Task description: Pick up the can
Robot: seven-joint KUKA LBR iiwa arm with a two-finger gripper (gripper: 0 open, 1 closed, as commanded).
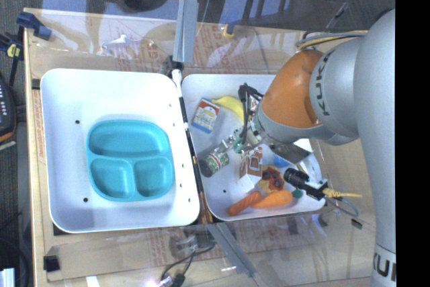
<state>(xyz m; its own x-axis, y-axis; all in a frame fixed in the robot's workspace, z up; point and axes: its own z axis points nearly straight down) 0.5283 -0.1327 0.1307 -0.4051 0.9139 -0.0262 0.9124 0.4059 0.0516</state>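
The can (216, 161) lay on its side in the right bin (195, 87), at about eight o'clock from that bin's middle and close to the wall shared with the left bin (54, 87). Its dark end pointed toward seven o'clock and its green label faced up. The gripper (240, 144) hung just at the can's two o'clock, under the orange band of the arm (295, 101), and whether it was released or clenched could not be told from this slant (the metal parts blurred together there). Nothing was seen between its tips.

Judged by its look, the can was small, stiff and smooth, likely light, and free to roll across its long axis. A hold across the middle of the round body, squeezing perpendicular to the axis, seemed the safest; a pinch near either end could tip it or let it slip.

A small carton (205, 115) sat at the can's twelve o'clock, a carrot (259, 201) at its four o'clock. The left bin held a blue divided tray (130, 159).
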